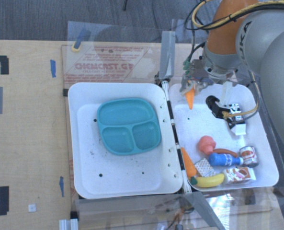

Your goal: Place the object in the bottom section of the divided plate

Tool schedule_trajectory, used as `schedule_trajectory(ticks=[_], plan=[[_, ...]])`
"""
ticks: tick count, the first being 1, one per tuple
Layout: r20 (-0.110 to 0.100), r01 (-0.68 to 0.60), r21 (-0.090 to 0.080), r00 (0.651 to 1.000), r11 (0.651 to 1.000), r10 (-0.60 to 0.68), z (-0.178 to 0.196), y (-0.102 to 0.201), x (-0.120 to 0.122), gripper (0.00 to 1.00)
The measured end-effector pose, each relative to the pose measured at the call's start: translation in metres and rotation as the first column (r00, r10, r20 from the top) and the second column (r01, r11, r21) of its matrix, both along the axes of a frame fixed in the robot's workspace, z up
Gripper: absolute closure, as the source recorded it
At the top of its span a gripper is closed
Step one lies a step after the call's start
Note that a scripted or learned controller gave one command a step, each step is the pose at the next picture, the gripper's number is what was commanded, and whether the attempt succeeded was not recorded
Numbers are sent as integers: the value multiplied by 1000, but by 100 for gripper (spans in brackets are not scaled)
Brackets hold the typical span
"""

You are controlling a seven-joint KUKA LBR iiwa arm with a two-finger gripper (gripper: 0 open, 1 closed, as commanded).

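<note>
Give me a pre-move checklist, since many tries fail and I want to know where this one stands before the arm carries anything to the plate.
1. Carrot between the fingers: ok; a small carrot hangs from the gripper.
2. Carrot lifted off the right bin: cannot tell from this slanted view.
3. Plate in the left bin: ok.
4. Plate sections free to receive it: ok; all three look bare.
5. Path over the divider between bins: ok; nothing stands on it.
6. Other toys away from the gripper: ok; the banana and bottle lie at the near end.
</note>
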State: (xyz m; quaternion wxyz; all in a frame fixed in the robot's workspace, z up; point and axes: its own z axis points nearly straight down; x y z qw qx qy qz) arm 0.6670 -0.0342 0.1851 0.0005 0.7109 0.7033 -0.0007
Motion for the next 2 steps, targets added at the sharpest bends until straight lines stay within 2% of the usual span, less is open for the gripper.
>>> schedule_trajectory(ticks=[1, 2], plan=[[0, -11, 1, 1000, 1000, 11, 0, 70, 0, 100], [0, -12, 1, 1000, 1000, 12, 0, 70, 0, 0]])
